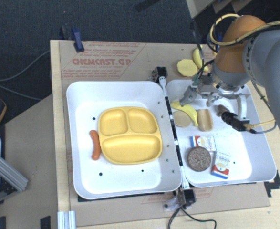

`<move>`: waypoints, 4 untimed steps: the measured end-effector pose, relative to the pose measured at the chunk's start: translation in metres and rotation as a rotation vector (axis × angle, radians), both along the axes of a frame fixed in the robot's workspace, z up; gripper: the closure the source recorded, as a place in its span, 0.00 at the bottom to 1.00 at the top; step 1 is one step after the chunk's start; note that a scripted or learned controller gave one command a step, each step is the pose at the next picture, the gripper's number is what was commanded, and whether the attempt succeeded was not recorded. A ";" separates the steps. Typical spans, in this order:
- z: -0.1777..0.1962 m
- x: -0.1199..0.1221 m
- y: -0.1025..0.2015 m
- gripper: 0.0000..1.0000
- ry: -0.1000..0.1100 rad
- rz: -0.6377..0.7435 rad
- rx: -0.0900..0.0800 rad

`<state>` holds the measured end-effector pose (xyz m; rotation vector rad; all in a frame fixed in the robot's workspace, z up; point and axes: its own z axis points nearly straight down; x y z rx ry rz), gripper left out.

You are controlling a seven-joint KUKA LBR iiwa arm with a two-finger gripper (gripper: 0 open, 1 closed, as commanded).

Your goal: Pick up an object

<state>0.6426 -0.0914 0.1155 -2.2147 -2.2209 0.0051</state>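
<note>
The pincer (198, 95) hovers at twelve o'clock in the right bin (259, 163); how it stands, I cannot tell. A banana (189, 111) lies just below it, toward seven o'clock.

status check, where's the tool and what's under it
Tool low over right white bin, above yellow toy banana. Nothing seen held. Tan bread roll crowds the banana.

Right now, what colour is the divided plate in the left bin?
Yellow: the divided plate is plain yellow, seen clearly in the camera view, against the white left bin.
</note>
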 end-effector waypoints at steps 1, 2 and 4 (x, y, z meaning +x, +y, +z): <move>-0.025 0.013 0.002 0.00 -0.017 -0.001 0.002; -0.023 0.001 -0.023 0.00 -0.023 -0.004 0.001; -0.020 -0.044 -0.010 1.00 -0.007 -0.004 -0.001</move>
